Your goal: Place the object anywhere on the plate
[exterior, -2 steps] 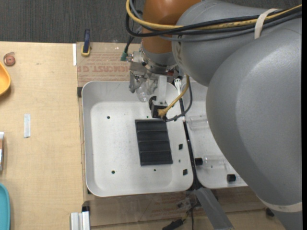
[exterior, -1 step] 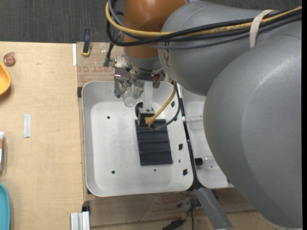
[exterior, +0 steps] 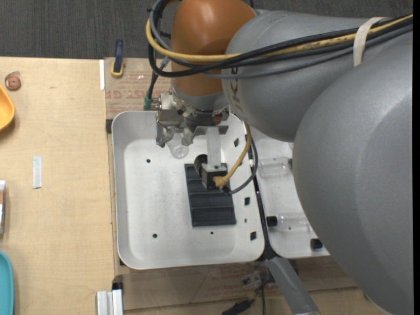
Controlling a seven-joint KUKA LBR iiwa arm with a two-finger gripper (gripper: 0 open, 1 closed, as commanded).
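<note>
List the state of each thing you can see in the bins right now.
black ribbed block, lying flat on the floor of the left bin
pincer, low over the left bin's far end
left bin, level, holding the block
right bin, largely covered by the arm

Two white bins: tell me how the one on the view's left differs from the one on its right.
The left bin shows almost its whole floor; the arm covers most of the right bin. The gripper hangs over the left bin's far end, not the right bin. A black ribbed slab lies in the left bin; the right bin's visible part holds none. Both are white and shallow.
</note>
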